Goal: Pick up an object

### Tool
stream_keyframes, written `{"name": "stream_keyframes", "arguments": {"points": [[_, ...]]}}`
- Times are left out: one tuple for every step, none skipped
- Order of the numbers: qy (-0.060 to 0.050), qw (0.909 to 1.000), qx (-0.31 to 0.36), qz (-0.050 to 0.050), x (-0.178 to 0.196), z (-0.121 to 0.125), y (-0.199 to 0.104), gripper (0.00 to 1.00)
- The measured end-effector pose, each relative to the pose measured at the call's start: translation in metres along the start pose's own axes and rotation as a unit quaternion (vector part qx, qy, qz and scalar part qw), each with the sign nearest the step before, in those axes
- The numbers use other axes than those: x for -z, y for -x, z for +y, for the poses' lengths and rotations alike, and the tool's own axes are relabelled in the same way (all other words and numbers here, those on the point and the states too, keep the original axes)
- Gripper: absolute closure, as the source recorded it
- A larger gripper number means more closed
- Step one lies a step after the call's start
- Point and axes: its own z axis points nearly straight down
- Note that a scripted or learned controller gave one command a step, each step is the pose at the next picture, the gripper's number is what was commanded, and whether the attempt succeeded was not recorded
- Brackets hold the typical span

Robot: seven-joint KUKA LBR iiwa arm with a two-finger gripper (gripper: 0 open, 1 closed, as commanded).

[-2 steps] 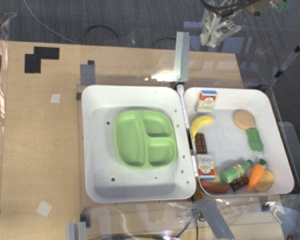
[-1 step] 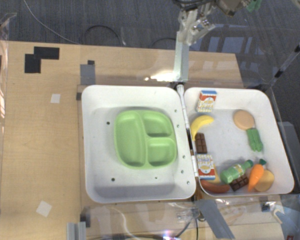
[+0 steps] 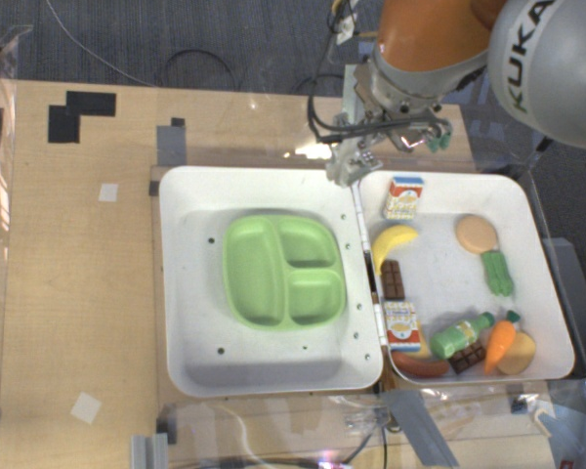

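A grey robot arm (image 3: 469, 27) with an orange band reaches in from the upper right of the frame, its tool (image 3: 350, 164) poised over the far end of the divide between two white bins on the worktop (image 3: 68, 291); nothing is seen in its grip, and whether it is released or clenched cannot be told from this angle. The task, picking up an object, appears to be at the approach stage, with no item yet lifted. The candidates lie in the right bin (image 3: 537, 223): a small carton (image 3: 403, 197) closest to the tool, a banana (image 3: 391, 243) just below it, a chocolate bar (image 3: 393, 281), a second carton (image 3: 401, 322), a tan cookie (image 3: 477, 233), a green pickle (image 3: 498, 273), a green bottle (image 3: 460, 335), a carrot (image 3: 498, 345) and a sausage (image 3: 420, 365) crowded toward the lower right. The left bin (image 3: 186, 262) holds a green divided tray (image 3: 281, 272). The next move likely calls for shifting right and descending over the nearest carton, where the bin's rim and the neighbouring banana leave little room.
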Motion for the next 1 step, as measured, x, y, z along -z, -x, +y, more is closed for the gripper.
{"name": "stream_keyframes", "arguments": {"points": [[-0.003, 0.9829, 0.184, -0.003, -0.0671, -0.1023, -0.0628, 1.00]]}}
